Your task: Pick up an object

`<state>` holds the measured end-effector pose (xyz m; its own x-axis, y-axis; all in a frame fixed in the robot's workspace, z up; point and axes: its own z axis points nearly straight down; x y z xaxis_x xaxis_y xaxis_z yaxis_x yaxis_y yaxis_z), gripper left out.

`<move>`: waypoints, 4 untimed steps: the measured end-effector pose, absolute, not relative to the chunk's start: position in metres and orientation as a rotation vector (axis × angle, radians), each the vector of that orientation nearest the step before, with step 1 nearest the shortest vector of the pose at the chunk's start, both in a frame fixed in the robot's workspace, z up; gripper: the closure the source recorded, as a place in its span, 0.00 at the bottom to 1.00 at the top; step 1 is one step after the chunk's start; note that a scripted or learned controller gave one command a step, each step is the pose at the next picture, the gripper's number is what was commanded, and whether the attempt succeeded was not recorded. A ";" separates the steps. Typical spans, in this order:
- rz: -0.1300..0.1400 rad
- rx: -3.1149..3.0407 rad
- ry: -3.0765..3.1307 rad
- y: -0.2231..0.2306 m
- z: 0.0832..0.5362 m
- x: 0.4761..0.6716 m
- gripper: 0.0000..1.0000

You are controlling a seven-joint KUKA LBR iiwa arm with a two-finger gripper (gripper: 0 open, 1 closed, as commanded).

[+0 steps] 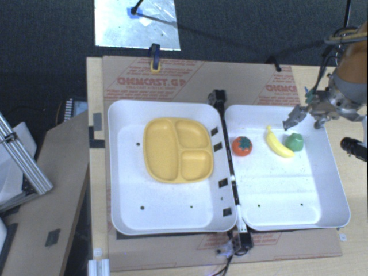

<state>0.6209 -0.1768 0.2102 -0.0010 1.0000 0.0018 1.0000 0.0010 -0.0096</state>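
Below, 2 white bins (172, 226) sit on brown cardboard (172, 79) over dark carpet (46, 27). Banana (278, 143) runs diagonally, upper-left to lower-right. Gripper (303, 117) state: cannot tell.

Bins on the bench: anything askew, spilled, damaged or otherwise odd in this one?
Nothing stands out. The yellow divided plate lies flat in the left bin. The tomato, banana and green item lie in the right bin, the banana touching the green item. The pincer hovers near them.

Banana (279, 144) (yellow) beside green pepper (295, 142)
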 end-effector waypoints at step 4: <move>-0.016 -2.236 -2.242 -0.183 0.115 0.625 0.00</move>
